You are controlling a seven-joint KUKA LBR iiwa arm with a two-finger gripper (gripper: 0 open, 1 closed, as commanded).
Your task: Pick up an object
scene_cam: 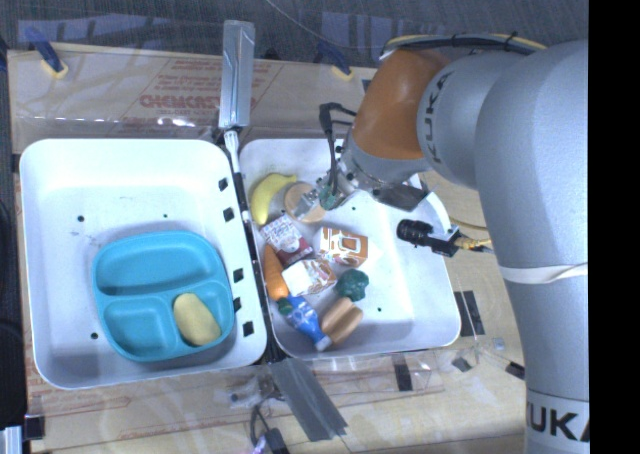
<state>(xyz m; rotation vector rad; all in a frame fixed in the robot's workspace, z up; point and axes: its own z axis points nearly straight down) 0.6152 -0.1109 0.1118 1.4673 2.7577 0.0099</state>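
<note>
The right bin [430, 317] holds a pile of small items. A yellow banana [265, 195] lies at its left wall, with a round tan disc [298, 202] beside it. Below them lie a red-and-white packet [283, 234], an orange-and-white carton [343, 247], an orange carrot [274, 275], a green broccoli piece [351, 285], a hot dog bun [341, 321] and a small blue bottle [303, 318]. My gripper [328, 192] hangs low under the orange wrist band, right next to the tan disc and just above the carton.
In the left bin [60, 172] sits a blue divided tray [150, 287] with a yellow lemon-like object [197, 318] in its lower right compartment. A metal bar [236, 77] stands above the divider between the bins. The grey arm [520, 142] covers the right side.
</note>
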